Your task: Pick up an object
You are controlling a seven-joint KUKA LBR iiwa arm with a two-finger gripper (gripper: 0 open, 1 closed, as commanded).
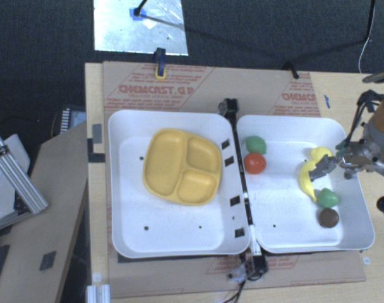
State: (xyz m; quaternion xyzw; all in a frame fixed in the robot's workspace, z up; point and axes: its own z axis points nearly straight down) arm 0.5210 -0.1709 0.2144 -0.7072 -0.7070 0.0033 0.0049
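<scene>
Where pincer (pixel 323 167) overlaps banana (pixel 307 178), grip seemingly unclear

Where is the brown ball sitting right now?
The brown ball lies in the right bin, near its front right corner, just below the small green object and the yellow banana.

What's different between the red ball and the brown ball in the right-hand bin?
The red ball is bright orange-red; the brown ball is dull dark brown. The red ball lies near the divider on the right bin's left side, just below a green piece; the brown ball lies toward the bin's lower right, just below another green piece. The brown ball is nearer the gripper. Both are small, round and similar in size.
</scene>
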